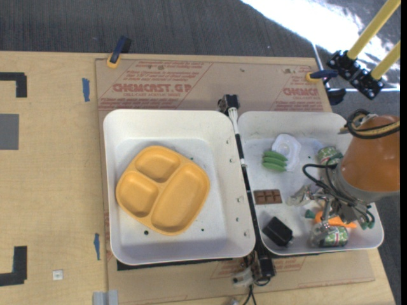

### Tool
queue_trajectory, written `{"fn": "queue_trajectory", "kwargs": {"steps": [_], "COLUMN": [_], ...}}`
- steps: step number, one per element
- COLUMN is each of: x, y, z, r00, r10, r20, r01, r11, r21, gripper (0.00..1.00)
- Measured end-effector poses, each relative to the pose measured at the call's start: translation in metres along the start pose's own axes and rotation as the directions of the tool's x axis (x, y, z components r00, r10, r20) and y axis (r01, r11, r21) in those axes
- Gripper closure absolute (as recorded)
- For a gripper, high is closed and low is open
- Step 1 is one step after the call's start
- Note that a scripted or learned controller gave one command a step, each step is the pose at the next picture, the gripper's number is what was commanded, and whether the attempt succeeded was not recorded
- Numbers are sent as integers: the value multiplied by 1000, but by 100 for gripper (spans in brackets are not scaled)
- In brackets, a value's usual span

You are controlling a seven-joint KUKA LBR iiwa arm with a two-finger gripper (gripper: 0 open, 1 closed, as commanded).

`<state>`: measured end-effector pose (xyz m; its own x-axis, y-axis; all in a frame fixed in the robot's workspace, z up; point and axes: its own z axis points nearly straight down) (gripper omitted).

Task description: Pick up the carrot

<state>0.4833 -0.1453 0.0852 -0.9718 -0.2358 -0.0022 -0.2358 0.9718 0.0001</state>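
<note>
my gripper [329, 216] sits low in the right bin [289, 127], right over the carrot [337, 222]. i can't tell whether it's gripping anything.

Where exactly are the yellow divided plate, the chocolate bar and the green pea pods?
yellow divided plate [163, 188]: camera view, on the ridge between its compartments.
chocolate bar [268, 197]: camera view, on its brown top.
green pea pods [275, 162]: camera view, on the pods' middle.

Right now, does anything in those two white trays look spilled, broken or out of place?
Nothing looks spilled or broken. The yellow divided plate sits skewed in the left bin, turned at an angle to its walls. In the right bin, small items lie scattered, and the gripper is low over the orange carrot in the crowded corner.
</note>
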Motion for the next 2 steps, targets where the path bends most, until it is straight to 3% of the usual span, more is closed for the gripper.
{"fn": "queue_trajectory", "kwargs": {"steps": [1,2], "x": [-2,-2], "y": [0,0], "z": [-11,-11], "r00": [1000,1000], "r10": [3,3], "r20": [6,6], "r01": [-3,-3], "r11": [1000,1000], "r21": [2,1], "gripper": [100,0]}}
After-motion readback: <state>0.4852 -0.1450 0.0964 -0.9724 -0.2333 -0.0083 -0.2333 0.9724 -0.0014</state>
